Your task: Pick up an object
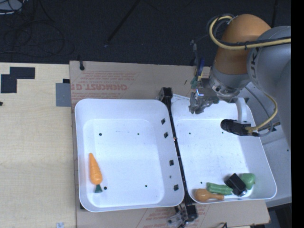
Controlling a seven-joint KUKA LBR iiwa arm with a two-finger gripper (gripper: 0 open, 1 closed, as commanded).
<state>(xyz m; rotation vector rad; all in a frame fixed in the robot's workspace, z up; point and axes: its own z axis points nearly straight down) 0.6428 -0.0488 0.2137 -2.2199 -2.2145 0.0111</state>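
Single fixed camera, sitting above the desk (33,141) and looking down at a slant. It is taking in both white bins side by side: left bin (85,122) filling the middle of the frame, right bin (259,160) running toward the right side. Far edge of the desk is lying toward the top, with dark floor and cables beyond it. The arm (256,46) is entering from upper right, looming large, being nearer the lens. Distance is moderate: both bins are fitting whole, small contents staying readable. One view, so nothing is overlapping.
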